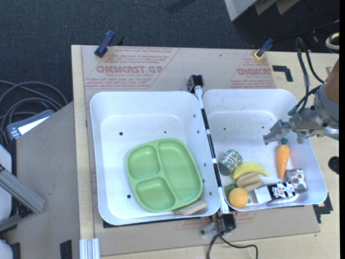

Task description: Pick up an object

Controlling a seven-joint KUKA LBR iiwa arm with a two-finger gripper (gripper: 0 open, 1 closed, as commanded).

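1. While the arm reached in from the right over the right-hand bin (237, 99), its gripper (282, 134) hung just above the green top of the toy carrot (283, 161); whether it was open or closed could not be told from this angle, and nothing could be seen held in it.
2. The carrot lay near the bin's right wall, roughly lengthwise along it, stalk end towards the gripper and pointed tip towards the small cow-patterned carton (283, 191), with a bare strip of bin floor on its left.
3. It looked like a hollow plastic play-food piece, so probably light, stiff and rather smooth; being tapered, it would likely squirt out of a grip taken near the tip.
4. The best hold seemed to be across the thick upper part, just below the green top, closing across its width.
5. The toy banana (249, 170), the small round tin (232, 158) and the toy orange (238, 197) sat crowded together near the divider, touching or nearly so, which made them harder to take cleanly.
6. The green divided plate (161, 172) in the left bin (135, 109) lay flat and offered little to pinch.
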